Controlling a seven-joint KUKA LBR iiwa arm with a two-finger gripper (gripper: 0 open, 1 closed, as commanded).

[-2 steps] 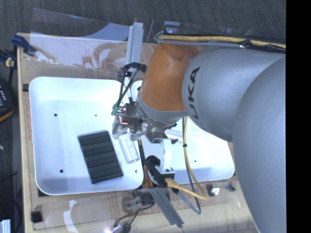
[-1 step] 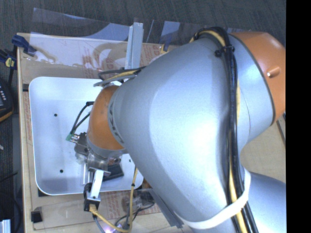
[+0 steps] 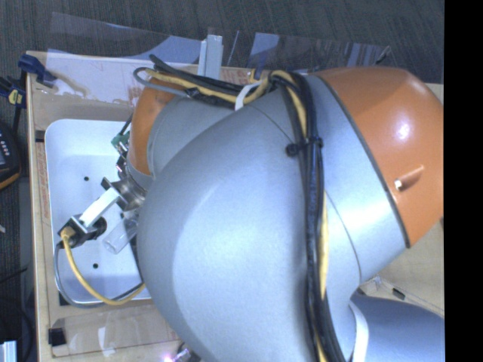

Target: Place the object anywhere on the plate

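Progress first: nothing here lets me log the place as done; the arm (image 3: pixel 249 232) is swung in from the right and covers most of both bins, so I cannot tell where the object is, nor where the plate sits; my guess is both are under that grey bulk. The end effector (image 3: pixel 112 228) hangs low over the white bin (image 3: pixel 60 149) on the view's left, close to its floor; whether it is released or clenched I cannot tell at this angle, and I see nothing I could call a held thing. A small green bit (image 3: pixel 119 139) pokes out at the arm's edge; too small to name. So I judge it early or mid-task: pick unconfirmed, carry and drop on the plate all left to do.

Surface: the bin floor is bare white with a few dark specks; a yellow cable (image 3: pixel 90 292) loops from the wrist down along the bin's near wall; the wooden counter (image 3: pixel 98 330) frames the bin. The orange band (image 3: pixel 385 142) sits high on the right, with a black and yellow cable bundle (image 3: pixel 309 202) strapped along the arm.

Room: dark carpet floor (image 3: pixel 226 6) beyond the counter; clear plastic sheeting (image 3: pixel 256 47) at the far edge; a blue clamp (image 3: pixel 30 66) at the far left corner.
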